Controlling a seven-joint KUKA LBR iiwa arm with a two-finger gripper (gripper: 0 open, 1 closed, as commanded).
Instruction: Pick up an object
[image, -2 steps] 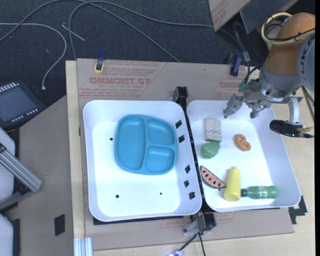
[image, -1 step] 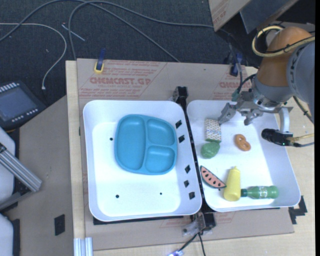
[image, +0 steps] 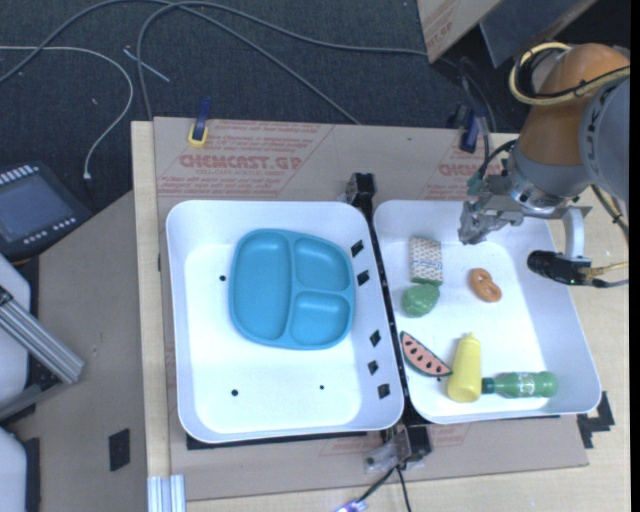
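My gripper (image: 471, 232) hangs over the back of the right bin (image: 560, 330), above and right of a checkered block (image: 426, 260). Nothing shows between its fingers. In front of it lie a brown pretzel-like ring (image: 486, 285) and a green lumpy toy (image: 421, 299). Nearer the front are a watermelon slice (image: 424, 356), a yellow bottle (image: 464, 368) and a green bottle (image: 521, 384) lying on its side.
The left bin (image: 200, 370) holds a blue divided plate (image: 292, 289). A black divider with clips (image: 368, 290) runs between the bins. Cables trail from the arm over the right bin's back right corner.
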